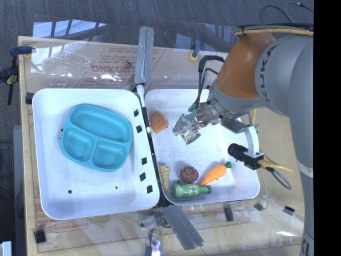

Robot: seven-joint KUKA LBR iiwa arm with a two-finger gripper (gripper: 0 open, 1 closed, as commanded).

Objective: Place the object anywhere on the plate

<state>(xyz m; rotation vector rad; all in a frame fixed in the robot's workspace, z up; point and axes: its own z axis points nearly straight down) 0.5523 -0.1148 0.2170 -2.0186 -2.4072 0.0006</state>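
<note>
A grey robot arm with an orange band reaches in from the right, and its gripper (186,128) hangs over the upper middle of the right bin (242,188), pointing toward the divider between the two bins. Whether anything is caught in it cannot be told from this view; the metal tip is small and cluttered. Just beside the gripper, toward the divider, lies an orange bread-like piece (158,121), the closest thing to it and probably the object meant for pickup. Along the near edge of the same bin sit a dark red fruit (188,174), a carrot (216,173) and a green bottle (191,191) lying on its side, with a pale cone-like piece (164,176) against the divider. In the left bin (50,196), well apart from the gripper, rests a blue plate (97,136) with three compartments. To do this step well, the arm should centre squarely over the chosen object, come down straight, and confirm a firm hold before lifting. It should then lift high enough to clear the raised divider and release low over any compartment of the plate, so the object does not bounce out.
</note>
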